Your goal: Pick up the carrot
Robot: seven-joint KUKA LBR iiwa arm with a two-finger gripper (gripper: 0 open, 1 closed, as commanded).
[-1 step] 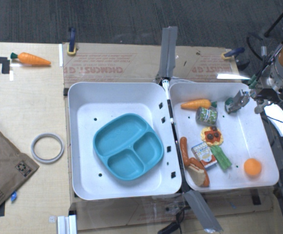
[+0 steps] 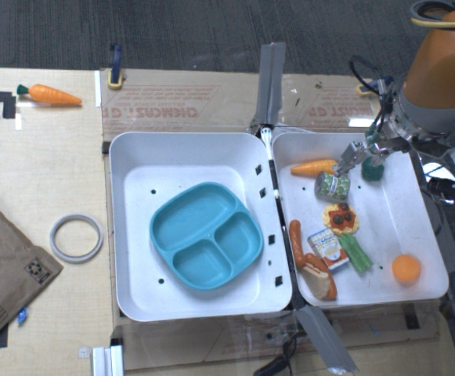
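Two shallow white bins are seen side by side on the tabletop (image 2: pixel 47 155); the left bin (image 2: pixel 125 233) carries a blue divided plate (image 2: pixel 205 235); the right bin (image 2: pixel 427 241) carries several toy foods. The carrot (image 2: pixel 313 167) is found in the right bin, near its upper left corner, lying roughly level with its tip toward the bin divider. The grey arm with its orange band (image 2: pixel 438 57) is seen reaching in from the right; the pincer (image 2: pixel 351 160) is lowered at the carrot's thick end, just beside a small green-labelled can (image 2: pixel 334 186); whether it is spread or pressed together cannot be told, and whether the carrot is touched cannot be told either. A teal object (image 2: pixel 373 170) is seen just right of the pincer. Lower in the right bin are placed a red and yellow flower-like piece (image 2: pixel 341 219), a small carton (image 2: pixel 328 247), a green stick (image 2: pixel 357 254), a sausage (image 2: pixel 295 241), a bread-like piece (image 2: pixel 318 279) and an orange ball (image 2: pixel 406 269). A second carrot (image 2: pixel 48 95) is laid on the tabletop far to the left, well apart from the bins; a grey ring (image 2: pixel 76 236) and a cardboard box (image 2: pixel 4 272) are also seen there.
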